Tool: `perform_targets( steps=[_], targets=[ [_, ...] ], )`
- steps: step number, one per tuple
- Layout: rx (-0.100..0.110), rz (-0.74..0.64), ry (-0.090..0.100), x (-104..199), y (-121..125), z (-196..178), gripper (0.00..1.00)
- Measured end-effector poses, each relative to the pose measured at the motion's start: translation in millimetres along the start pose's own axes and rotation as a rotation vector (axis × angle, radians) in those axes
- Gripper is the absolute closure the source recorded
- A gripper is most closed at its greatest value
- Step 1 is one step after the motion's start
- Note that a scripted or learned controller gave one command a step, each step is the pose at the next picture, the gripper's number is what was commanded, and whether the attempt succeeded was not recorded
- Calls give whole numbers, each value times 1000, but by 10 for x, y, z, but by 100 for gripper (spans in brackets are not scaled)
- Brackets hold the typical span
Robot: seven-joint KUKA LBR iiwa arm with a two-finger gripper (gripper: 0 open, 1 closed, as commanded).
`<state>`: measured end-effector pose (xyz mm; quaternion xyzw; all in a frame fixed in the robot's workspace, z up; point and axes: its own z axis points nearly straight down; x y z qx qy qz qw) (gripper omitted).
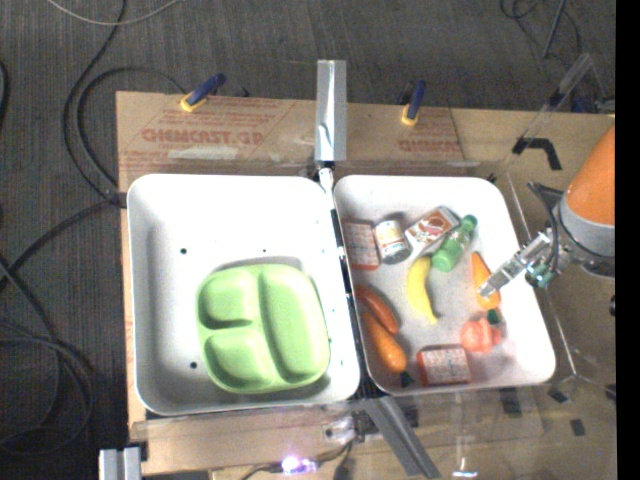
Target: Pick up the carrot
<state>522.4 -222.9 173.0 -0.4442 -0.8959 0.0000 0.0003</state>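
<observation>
Two orange shapes in the right bin (436,185), so some care needed. Taking the slim one as the carrot (481,266), judging by its taper: lying near the bin's right wall, between the banana (420,286) and that wall, long axis running roughly up and down the view. Just at its lower end, on the right, the gripper (492,287), reaching in slantwise from the arm's side. Open or closed: impossible to tell. Nothing visibly held. Just below, a red tomato (480,334). Far across at the left wall, the fatter orange piece (388,348), well apart.
</observation>
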Motion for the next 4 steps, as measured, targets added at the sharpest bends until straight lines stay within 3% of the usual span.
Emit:
perform_targets(
  steps=[1,2,3,4],
  targets=[
    [0,0,0,1,0,1,0],
    [-11,18,-12,-197,275,830,0],
    [-15,18,-17,-212,293,733,100],
    [2,193,0,26,831,-129,100]
  ],
)
